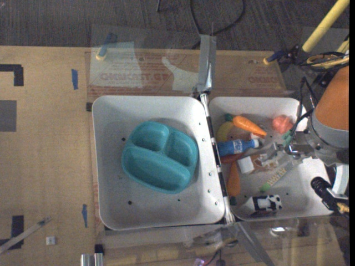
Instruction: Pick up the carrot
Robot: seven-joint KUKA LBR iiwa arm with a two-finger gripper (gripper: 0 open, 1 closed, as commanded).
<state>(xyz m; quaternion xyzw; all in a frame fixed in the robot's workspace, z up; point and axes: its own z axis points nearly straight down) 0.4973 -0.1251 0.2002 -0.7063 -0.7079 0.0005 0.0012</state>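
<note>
Gripper (272,158) fingers are seen parted, gripping nothing, above right bin (299,201) clutter; carrot (249,126) lies just beside.

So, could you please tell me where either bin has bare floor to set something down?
Left bin: free floor along its left wall and near edge, around the teal tray. Right bin: crowded at the divider, where the carrot and blue bottle lie; a bare patch right of the toy cow.
</note>
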